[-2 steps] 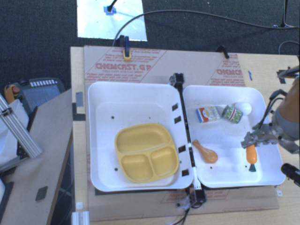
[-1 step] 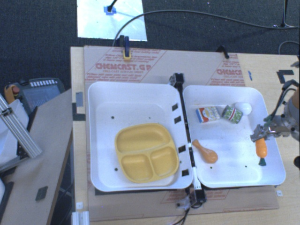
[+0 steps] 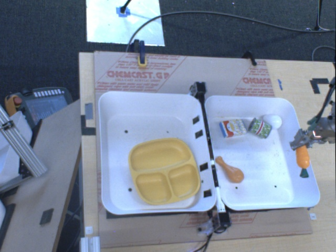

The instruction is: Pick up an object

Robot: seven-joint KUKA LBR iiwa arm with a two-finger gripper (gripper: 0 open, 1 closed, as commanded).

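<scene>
Hanging at the right bin's (image 3: 315,193) right rim, the gripper (image 3: 303,147) sits just above a carrot (image 3: 303,159); whether its jaws pinch it I cannot tell.

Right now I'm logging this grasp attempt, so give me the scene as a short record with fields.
left bin: yellow three-compartment plastic tray
right bin: orange toy drumstick near the divider; small white carton and green-labelled can at the far side
gripper: at the right bin's right rim
at the gripper: orange toy carrot, just below it; hold unclear
</scene>
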